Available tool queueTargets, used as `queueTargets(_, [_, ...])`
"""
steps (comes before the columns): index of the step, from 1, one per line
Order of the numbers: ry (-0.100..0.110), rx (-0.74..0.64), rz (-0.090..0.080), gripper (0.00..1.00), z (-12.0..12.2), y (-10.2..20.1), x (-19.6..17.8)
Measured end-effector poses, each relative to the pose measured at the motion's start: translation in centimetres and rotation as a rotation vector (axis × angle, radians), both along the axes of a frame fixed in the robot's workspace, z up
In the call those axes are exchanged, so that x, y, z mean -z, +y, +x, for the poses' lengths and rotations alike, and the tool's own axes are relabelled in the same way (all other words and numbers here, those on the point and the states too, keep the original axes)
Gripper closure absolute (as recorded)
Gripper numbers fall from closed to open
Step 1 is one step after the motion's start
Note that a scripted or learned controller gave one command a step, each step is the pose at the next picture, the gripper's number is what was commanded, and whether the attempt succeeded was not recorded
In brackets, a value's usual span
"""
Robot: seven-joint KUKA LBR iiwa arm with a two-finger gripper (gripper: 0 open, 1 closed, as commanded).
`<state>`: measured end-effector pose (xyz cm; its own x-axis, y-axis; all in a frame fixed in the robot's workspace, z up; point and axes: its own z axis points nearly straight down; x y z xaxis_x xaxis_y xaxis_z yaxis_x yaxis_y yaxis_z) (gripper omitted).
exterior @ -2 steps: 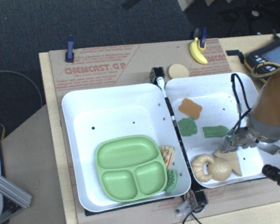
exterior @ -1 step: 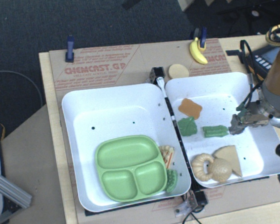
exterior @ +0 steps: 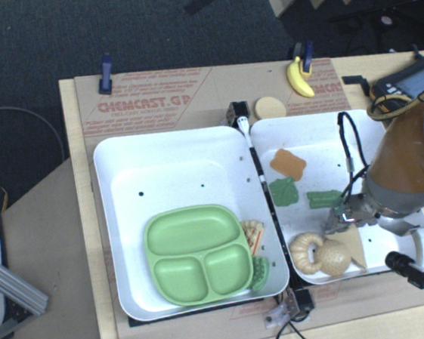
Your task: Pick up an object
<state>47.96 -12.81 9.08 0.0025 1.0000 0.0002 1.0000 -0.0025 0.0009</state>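
**Arm low over the right bin, near the pale food items**

The grey arm with its orange band reaches in from the right and bends down into the right-hand shallow white bin (exterior: 359,129). Its two-finger gripper (exterior: 338,219) sits low near the middle of that bin, and whether it is open, closed or gripping anything I cannot tell, since the wrist hides its working end.

Several candidates for picking lie loose in this bin. A beige ring-shaped toy doughnut (exterior: 306,248) and a tan rounded bread-like lump (exterior: 333,259) lie touching each other at the near edge, just beside and below the gripper. A flat dark green rectangular piece (exterior: 322,199) lies just above the gripper, a green leafy-looking piece (exterior: 283,192) sits further left near the dividing wall, and an orange wedge-shaped block (exterior: 287,164) lies above that. By my judgement the wrist's position puts the green rectangle or the tan lump closest to hand.

The left-hand white bin (exterior: 120,168) holds a light green plastic divided plate (exterior: 198,251), with a few small items tucked between the plate and the bin wall; these look awkward to reach. On the bench behind the bins rest a yellow toy banana (exterior: 300,80) and a pale round disc (exterior: 270,107), both outside the bins.
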Motion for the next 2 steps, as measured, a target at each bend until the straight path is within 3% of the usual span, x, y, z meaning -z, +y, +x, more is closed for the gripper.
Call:
queueTargets(1, [-0.020, -0.015, 0.003, 1.00, 3.2, 9.5, -17.8])
queueTargets(2, [-0.021, -0.008, 0.002, 1.00, 2.3, 12.3, -35.5])
